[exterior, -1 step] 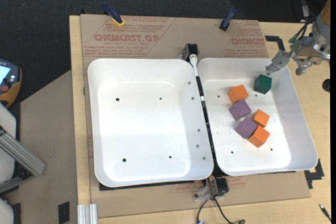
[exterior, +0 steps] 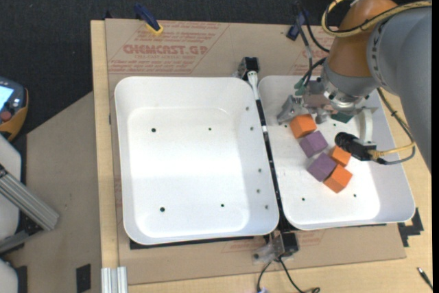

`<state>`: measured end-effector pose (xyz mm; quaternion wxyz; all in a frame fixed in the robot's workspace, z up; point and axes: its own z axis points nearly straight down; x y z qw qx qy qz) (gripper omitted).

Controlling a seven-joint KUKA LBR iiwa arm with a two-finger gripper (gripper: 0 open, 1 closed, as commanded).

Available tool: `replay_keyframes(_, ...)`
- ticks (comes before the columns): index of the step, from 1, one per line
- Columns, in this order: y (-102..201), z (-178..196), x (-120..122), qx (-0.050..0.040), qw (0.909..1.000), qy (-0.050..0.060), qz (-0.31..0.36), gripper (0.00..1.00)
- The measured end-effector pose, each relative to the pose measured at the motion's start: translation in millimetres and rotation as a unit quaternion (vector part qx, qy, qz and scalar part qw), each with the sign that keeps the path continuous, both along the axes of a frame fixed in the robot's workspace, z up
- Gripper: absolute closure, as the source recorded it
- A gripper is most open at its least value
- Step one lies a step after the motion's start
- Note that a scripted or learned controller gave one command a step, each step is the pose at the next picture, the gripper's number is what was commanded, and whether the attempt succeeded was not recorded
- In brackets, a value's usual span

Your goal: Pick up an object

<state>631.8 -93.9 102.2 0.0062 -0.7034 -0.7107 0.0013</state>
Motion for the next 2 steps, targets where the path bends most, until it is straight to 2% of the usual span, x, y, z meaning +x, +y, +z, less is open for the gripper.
replay_keyframes(1, -8, 19, 2, -0.0035, 1.0, -0.006, -0.004, 1.0)
replay_keyframes(2, 59, 86, -13, -0.0026, 1.0, -0.008, -0.002, 1.0)
